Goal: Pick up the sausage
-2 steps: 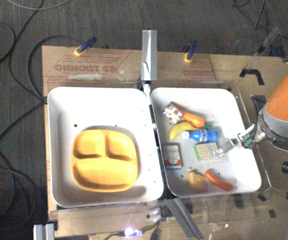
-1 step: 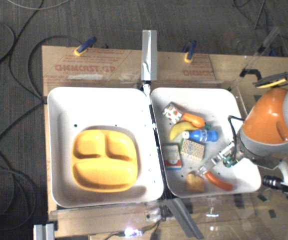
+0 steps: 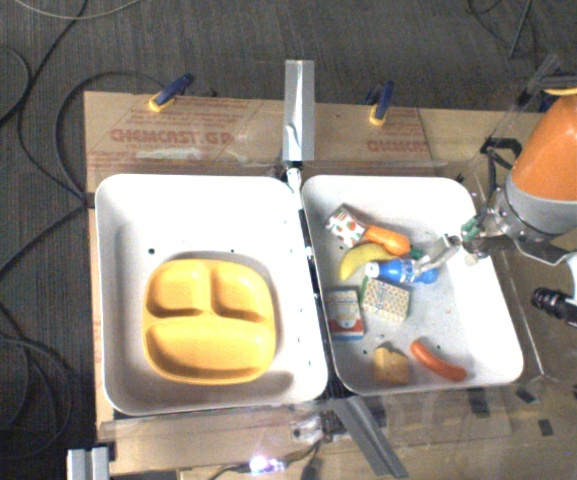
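The sausage (image 3: 437, 360) is a reddish-orange link lying flat near the front right corner of the right bin (image 3: 488, 298), next to a tan piece of bread (image 3: 392, 365). My gripper (image 3: 442, 252) reaches in from the right and hangs low over the middle of that bin, beside the cap end of a blue bottle (image 3: 405, 271). It is well behind the sausage, and nothing shows in its grasp. The arm's orange band (image 3: 558, 153) is at the right edge.
The right bin also holds a small strawberry carton (image 3: 345, 226), a carrot (image 3: 387, 238), a banana (image 3: 360, 260), a patterned packet (image 3: 385, 300) and a small box (image 3: 345, 314). A yellow compartment plate (image 3: 210, 318) lies in the left bin (image 3: 128, 218).
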